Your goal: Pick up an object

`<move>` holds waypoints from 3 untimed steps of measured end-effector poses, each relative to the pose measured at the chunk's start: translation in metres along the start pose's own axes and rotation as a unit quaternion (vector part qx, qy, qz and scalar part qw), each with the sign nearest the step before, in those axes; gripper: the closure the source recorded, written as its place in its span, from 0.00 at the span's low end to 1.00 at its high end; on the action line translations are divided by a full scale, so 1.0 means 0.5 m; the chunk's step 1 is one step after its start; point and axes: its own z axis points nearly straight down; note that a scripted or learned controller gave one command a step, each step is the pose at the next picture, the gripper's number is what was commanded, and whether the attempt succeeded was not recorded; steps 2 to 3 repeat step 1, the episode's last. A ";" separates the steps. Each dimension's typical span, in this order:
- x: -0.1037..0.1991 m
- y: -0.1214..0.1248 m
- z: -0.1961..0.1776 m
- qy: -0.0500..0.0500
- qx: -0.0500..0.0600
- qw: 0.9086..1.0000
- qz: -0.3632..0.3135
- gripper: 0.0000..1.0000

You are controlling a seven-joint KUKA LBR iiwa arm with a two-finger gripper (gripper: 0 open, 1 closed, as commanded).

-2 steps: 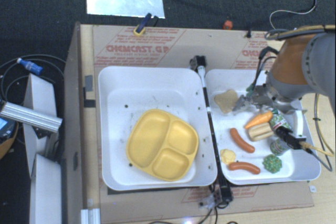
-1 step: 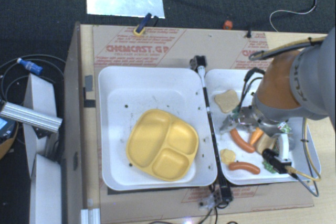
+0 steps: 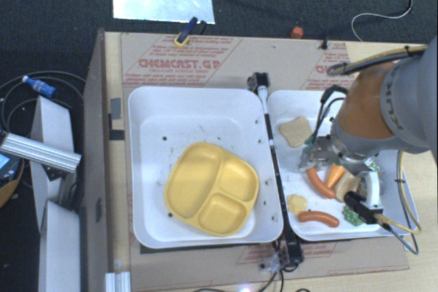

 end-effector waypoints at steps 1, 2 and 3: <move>0.091 0.008 -0.268 0.000 -0.002 1.000 0.000 1.00; 0.091 0.008 -0.268 0.000 -0.002 1.000 0.000 1.00; 0.091 0.008 -0.268 0.000 -0.002 1.000 0.000 1.00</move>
